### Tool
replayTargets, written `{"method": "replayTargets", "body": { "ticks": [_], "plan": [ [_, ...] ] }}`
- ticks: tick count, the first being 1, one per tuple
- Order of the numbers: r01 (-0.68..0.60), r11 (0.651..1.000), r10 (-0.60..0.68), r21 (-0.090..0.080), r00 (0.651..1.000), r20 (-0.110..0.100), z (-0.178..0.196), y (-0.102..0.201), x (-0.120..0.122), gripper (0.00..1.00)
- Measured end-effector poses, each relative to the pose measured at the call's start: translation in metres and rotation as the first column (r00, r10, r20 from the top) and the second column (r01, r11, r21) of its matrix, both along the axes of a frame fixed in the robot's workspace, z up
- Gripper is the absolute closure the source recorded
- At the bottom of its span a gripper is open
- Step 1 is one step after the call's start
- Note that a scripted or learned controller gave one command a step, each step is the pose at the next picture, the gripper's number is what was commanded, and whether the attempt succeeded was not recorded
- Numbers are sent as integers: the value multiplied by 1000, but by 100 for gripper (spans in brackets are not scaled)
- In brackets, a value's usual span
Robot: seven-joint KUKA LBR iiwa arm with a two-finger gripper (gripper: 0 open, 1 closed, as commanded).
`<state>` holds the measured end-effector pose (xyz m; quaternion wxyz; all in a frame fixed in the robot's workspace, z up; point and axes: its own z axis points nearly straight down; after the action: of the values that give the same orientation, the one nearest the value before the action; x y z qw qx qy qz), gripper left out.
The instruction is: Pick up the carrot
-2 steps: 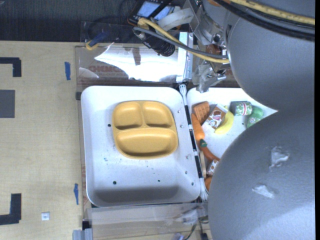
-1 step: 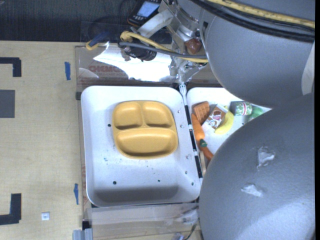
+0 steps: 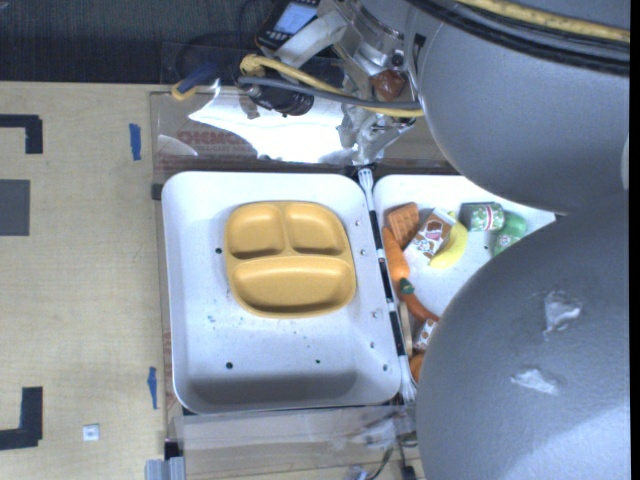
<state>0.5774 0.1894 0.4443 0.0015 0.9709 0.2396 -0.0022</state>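
The jaws' state cannot be told, as the gripper (image 3: 365, 148) is seen end-on beyond the right bin (image 3: 455, 290). The carrot (image 3: 397, 263) is laid along that bin's left wall, likely awaiting pickup.

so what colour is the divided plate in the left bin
Yellow, seen plainly in the camera view: divided plate.

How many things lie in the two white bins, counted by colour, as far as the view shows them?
Yellow: 2, the divided tray in the left bin and a yellow item in the right bin.
Orange: 1, the carrot.
Green: 1, a can.
Red and white: 1, a packet.
Total: 5 visible; the arm hides more.
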Motion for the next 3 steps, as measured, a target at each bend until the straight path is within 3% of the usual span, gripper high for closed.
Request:
{"method": "replayTargets", "body": {
  "ticks": [1,2,3],
  "plan": [
    [-196,981,196,4,981,-3,-150,36,8,100],
    [7,1000,-7,4,1000,6,-10,35,53,100],
    [-466,885,466,5,885,-2,-95,36,27,100]
  ]
}}
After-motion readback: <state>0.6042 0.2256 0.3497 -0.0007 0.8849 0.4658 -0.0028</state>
